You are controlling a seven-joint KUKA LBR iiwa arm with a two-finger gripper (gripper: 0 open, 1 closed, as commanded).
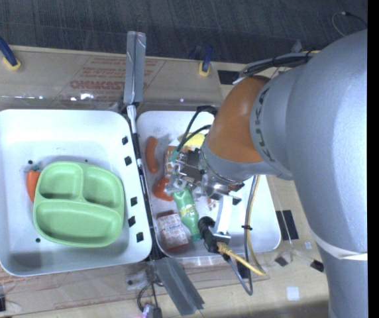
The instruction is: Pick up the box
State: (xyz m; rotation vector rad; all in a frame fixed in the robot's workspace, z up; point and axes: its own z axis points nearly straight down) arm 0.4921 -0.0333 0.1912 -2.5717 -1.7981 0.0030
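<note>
1. A bench [57, 78] over dark carpet bears two white bins: the left bin [4, 177] holds a green tray [80, 201] with an orange thing [30, 183] at its left edge; the right bin [266, 224] is crowded.
2. The box [171, 229] (brownish, small) lies near the right bin's front-left corner, just beside a green bottle [188, 211].
3. The gripper [188, 171] hangs above the bin's clutter, behind the box; I cannot tell how it is set.
4. Risks, as I judge them: closing on the bottle or the orange items [151, 152] instead, the box jamming against the bin wall, or the yellow cable [250, 207] snagging.
</note>
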